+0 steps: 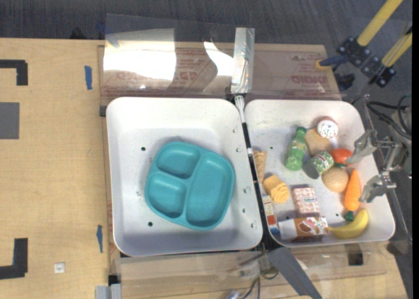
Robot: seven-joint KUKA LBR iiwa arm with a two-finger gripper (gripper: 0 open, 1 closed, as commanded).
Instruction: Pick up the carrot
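reaching in at the right bin (272,113), the end effector (371,167) stands with fingers apart, flanking the carrot (353,189) near the bin's right wall, not yet clamped. best to centre on the carrot, clear of the banana (350,225) and tomato (341,156).

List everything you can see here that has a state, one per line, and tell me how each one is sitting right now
carrot: lying in the right bin, between the tool's fingers, not lifted.
tool: open, straddling the carrot.
banana: lying by the near wall.
green bottle: lying on its side.
teal plate: flat in the left bin, right side up.
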